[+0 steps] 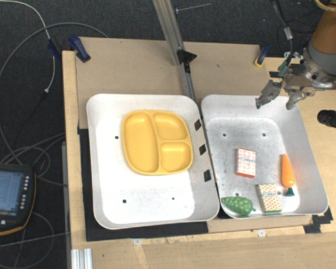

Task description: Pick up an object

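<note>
Below the spread, empty fingers of the gripper [280, 98], well apart from them, lie a small red-and-white box [246, 163], an orange carrot [287, 171], a patterned packet [269, 198] and a green vegetable [237, 205], all toward the near end of the right bin [235, 114]. Left of the fingers, the left bin [103, 150] holds a yellow divided plate [157, 142]. Both bins rest on a wooden bench [129, 66] over dark carpet [22, 55] with cables. The arm's upper part is cut off by the frame.
</note>
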Controlling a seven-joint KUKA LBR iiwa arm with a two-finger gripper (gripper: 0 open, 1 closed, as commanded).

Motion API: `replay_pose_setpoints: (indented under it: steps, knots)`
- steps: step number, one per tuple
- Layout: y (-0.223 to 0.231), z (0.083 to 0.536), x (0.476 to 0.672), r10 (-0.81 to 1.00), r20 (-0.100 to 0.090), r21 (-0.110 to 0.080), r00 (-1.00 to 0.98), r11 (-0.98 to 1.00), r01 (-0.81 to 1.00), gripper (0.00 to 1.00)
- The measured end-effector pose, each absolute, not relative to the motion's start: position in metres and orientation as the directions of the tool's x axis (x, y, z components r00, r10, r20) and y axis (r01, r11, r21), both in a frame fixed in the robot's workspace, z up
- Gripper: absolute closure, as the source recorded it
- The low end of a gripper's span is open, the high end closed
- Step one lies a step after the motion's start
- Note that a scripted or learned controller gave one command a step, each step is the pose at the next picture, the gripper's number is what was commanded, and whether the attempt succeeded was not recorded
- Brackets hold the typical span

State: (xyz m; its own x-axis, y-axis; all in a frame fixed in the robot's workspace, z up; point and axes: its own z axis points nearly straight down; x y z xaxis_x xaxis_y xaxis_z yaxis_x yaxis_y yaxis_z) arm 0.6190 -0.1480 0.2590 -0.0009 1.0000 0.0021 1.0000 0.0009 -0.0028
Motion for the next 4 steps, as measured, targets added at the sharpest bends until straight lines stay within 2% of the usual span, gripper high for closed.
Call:
replay_pose_setpoints:
  steps: [1, 2, 4]
  knots:
    - [-0.148, 0.259, 0.619, 1.000, 0.002, -0.003, -0.001, 0.001, 1.000, 0.00]
    - [-0.150, 0.197, 0.624, 1.000, 0.002, -0.008, 0.000, 0.000, 1.000, 0.00]
    - [-0.146, 0.098, 0.613, 1.000, 0.003, -0.009, -0.001, 0.001, 1.000, 0.00]
